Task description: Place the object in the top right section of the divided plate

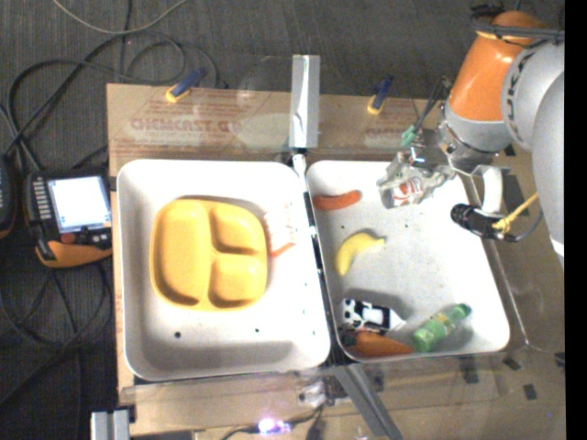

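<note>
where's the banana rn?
In the right bin, upper-middle of its floor: the banana lies just below the hot dog, left of and below the claw.

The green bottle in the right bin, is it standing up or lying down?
Lying down. The green bottle rests on its side at a slant near the front edge of the right bin, beside the carrot.

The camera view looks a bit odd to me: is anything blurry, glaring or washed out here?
In the camera view the gripper is smeared and hard to read; the white bins look bright and slightly washed out; the yellow plate has soft edges; a small purple light flare sits at the bottom edge.
</note>
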`<state>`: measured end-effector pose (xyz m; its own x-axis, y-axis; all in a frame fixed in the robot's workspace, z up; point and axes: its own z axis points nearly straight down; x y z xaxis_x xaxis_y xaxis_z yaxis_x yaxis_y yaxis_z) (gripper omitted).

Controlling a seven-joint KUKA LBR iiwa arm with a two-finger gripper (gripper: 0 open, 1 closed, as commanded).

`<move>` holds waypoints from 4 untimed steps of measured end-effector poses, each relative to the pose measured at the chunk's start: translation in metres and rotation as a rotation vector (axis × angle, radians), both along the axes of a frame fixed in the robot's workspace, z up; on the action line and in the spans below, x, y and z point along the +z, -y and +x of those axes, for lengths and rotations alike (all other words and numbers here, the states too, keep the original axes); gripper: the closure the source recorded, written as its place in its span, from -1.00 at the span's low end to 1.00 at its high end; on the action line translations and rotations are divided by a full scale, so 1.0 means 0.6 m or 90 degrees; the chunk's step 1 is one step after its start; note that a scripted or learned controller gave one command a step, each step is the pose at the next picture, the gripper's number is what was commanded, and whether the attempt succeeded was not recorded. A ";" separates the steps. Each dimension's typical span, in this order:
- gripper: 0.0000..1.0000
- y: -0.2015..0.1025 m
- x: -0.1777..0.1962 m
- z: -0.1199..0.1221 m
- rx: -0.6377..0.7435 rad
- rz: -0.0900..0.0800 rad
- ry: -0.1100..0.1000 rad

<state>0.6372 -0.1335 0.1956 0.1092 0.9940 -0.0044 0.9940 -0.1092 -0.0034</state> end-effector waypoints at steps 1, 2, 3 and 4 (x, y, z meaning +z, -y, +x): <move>1.00 -0.098 0.012 -0.207 0.046 0.003 0.000; 1.00 -0.216 0.037 -0.257 0.098 0.003 -0.001; 1.00 -0.294 0.037 -0.257 0.109 0.003 -0.001; 1.00 -0.365 0.067 -0.232 0.124 0.002 0.000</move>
